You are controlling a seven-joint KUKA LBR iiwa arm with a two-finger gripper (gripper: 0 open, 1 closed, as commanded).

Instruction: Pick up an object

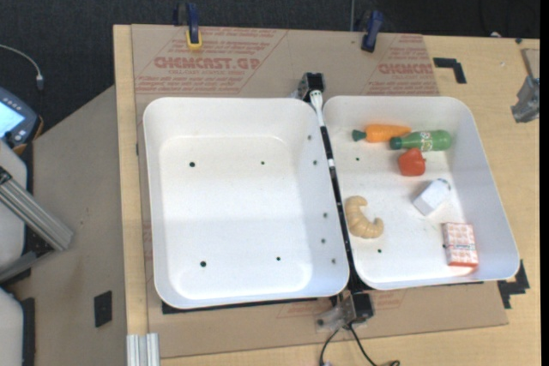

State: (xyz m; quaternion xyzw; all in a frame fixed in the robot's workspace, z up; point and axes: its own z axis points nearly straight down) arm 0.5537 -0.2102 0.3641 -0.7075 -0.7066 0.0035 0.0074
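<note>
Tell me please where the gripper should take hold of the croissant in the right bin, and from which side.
Probably from straight above, across the thick middle of the croissant. It lies flat in a C curve, its tips tapering, so the middle gives the fingers most to close on. Bare bin floor surrounds it; the nearest neighbour, the white block, lies apart.

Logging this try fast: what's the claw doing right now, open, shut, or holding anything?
Claw: at the view's right edge, outside the right bin; open or shut cannot be told. Nothing seen in it.
</note>
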